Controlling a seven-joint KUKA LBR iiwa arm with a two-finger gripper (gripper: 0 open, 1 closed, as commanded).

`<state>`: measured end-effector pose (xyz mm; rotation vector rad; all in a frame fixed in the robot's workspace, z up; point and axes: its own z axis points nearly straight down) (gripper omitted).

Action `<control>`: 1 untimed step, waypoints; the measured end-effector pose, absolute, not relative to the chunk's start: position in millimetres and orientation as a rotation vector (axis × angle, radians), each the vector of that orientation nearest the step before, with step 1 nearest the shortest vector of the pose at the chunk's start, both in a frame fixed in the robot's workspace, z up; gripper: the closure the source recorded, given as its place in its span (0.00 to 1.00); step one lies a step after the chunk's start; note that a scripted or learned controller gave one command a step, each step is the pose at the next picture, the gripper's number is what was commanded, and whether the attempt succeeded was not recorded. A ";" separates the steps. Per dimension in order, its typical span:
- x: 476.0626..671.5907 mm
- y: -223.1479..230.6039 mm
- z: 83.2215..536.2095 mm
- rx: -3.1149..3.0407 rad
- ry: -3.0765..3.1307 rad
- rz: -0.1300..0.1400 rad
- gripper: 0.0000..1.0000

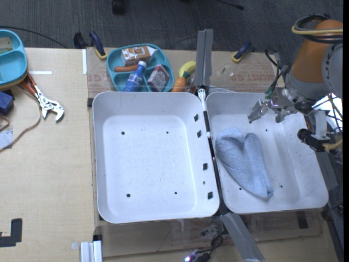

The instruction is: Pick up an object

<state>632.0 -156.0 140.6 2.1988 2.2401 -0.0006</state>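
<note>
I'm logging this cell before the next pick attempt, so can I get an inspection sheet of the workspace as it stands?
Surface: wooden bench bearing two shallow white bins side by side, left bin and right bin.
Job's things: one crumpled blue-grey cloth lying in the right bin, toward its left half.
Clutter: teal divided tray of small items behind the left bin; wrench and another teal tray at the bench's left; yellow item beside the centre post.
Grippers: gripper over the right bin's far edge, apart from the cloth, nothing seen between its fingers.
Cables: wires bundled at the wrist; a dark cable on the floor.
Surroundings: dark carpet, chair castors.
</note>
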 end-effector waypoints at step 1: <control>632.3 -156.1 149.8 2.195 2.242 -0.003 1.00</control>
